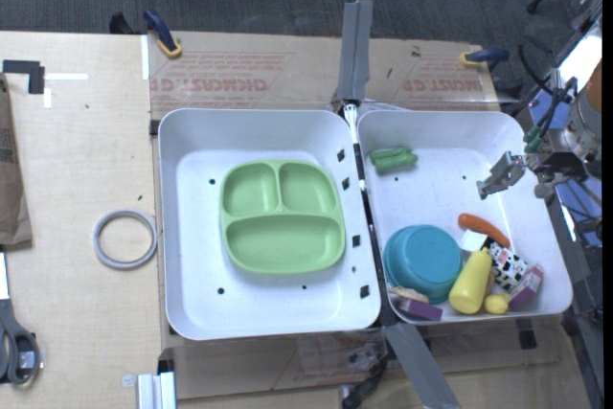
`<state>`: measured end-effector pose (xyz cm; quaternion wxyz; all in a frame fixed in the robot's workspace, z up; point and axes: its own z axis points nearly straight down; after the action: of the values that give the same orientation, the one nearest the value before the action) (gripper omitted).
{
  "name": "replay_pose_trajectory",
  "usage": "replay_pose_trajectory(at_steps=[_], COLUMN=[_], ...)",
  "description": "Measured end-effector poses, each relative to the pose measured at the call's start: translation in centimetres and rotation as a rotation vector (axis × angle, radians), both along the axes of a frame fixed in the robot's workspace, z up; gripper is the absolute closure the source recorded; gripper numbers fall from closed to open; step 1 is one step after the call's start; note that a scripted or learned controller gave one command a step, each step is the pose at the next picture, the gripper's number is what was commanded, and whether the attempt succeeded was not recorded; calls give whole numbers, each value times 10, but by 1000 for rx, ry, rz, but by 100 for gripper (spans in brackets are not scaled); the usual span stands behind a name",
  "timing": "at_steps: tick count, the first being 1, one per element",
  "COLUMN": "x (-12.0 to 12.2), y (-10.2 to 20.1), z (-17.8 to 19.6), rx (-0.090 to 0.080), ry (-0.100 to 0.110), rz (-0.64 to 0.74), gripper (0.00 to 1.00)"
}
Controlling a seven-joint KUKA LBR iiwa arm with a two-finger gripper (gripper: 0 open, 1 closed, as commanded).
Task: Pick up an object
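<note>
My gripper [500,175] hangs over the right side of the right bin [450,141], open, with nothing between its fingers. Below it lies an orange stick-shaped object [484,227]. A blue bowl [423,259] sits at the bin's front. Beside the bowl are a yellow bottle [471,281], a black-and-white patterned object [508,269] and a purple block [418,306]. A small green object [393,158] lies near the bin's back left, well away from the gripper.
The left bin [192,206] holds a green divided plate [283,215]. A grey ring [125,238] lies on the bench to the left of the bins. Clamps and cables stand behind and to the right of the right bin.
</note>
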<state>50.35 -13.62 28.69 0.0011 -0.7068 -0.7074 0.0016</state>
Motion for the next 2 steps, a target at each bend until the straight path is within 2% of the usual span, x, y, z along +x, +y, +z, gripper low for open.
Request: replay_pose_trajectory(at_steps=[1,2], x=[10,31], y=[-42,-28], z=[-75,-173], rx=[1,-7], ry=[0,-17], rz=[107,273], gripper=[0,0])
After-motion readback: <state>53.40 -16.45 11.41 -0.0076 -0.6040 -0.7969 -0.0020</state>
